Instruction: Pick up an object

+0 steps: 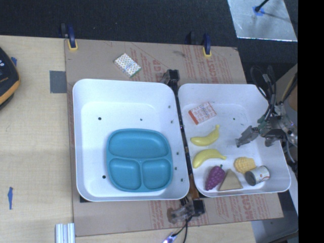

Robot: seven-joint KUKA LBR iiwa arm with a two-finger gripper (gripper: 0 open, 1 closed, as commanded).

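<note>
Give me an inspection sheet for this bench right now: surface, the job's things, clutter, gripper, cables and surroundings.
Surface: cardboard sheet clamped on a wooden bench, bearing two white bins.
Job's things: right bin holds two bananas, grapes, a wedge, corn, a can and a packet.
Clutter: blue divided tray in the left bin; small packet on the cardboard.
Gripper: gripper over the right bin, holding nothing.
Cables: wires by the arm.
Surroundings: dark floor.

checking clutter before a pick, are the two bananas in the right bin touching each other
Apart. The camera view shows a strip of white bin floor between the upper banana and the lower banana.
</note>
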